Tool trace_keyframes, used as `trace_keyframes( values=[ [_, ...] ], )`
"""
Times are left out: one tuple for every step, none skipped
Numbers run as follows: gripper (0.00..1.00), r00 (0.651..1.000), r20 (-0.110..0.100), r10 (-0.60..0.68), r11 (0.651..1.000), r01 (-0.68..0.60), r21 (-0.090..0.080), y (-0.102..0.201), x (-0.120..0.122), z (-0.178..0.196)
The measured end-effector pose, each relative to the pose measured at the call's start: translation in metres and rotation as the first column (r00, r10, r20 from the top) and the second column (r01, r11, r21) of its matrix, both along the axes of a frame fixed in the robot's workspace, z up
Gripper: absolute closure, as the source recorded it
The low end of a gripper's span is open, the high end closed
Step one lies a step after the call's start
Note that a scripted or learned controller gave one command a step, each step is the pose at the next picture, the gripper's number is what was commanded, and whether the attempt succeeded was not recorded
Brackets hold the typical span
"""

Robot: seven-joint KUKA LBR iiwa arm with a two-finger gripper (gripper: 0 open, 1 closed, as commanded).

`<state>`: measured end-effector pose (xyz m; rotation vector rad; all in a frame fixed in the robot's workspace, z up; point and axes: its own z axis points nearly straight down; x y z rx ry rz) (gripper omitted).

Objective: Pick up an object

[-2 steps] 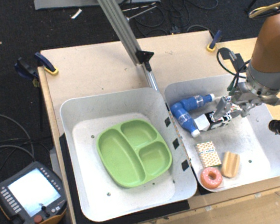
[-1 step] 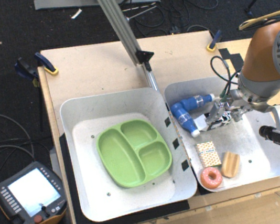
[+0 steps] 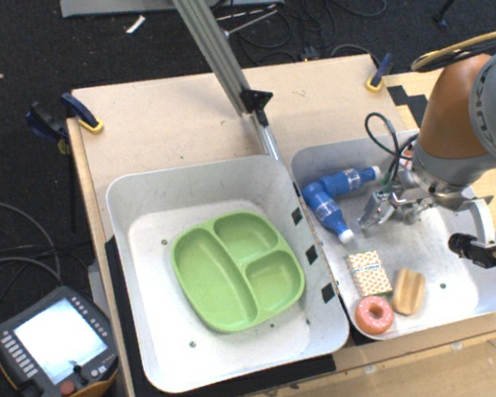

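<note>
Apparently my fingers (image 3: 383, 208) hung low in the right bin (image 3: 489, 289), just beside the blue bottles (image 3: 330, 196), whether spread or clenched I couldn't tell, nothing visibly grasped.

Glossy green plastic divided plate (image 3: 239, 272); matt white plastic bins (image 3: 137, 211); shiny blue plastic bottles (image 3: 328, 200) just beside bare-metal gripper (image 3: 383, 208); pink glazed donut (image 3: 374, 314); raw wood bench (image 3: 160, 123).

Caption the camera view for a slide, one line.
End effector poised over right bin beside blue bottles, near donut, bread and cracker; green tray in left bin.
</note>
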<state>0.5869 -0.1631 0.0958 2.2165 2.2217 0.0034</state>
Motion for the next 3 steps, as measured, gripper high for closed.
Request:
trace_keyframes(
  values=[
    [1.0, 1.0, -0.003, -0.002, 1.0, 0.002, 0.001, 0.0, -0.001, 0.01],
    [1.0, 1.0, 0.002, -0.003, 1.0, 0.003, -0.001, -0.006, -0.004, 0.071],
    [1.0, 1.0, 0.002, 0.0, 1.0, 0.0, -0.001, -0.005, -0.009, 0.117]
  ],
)
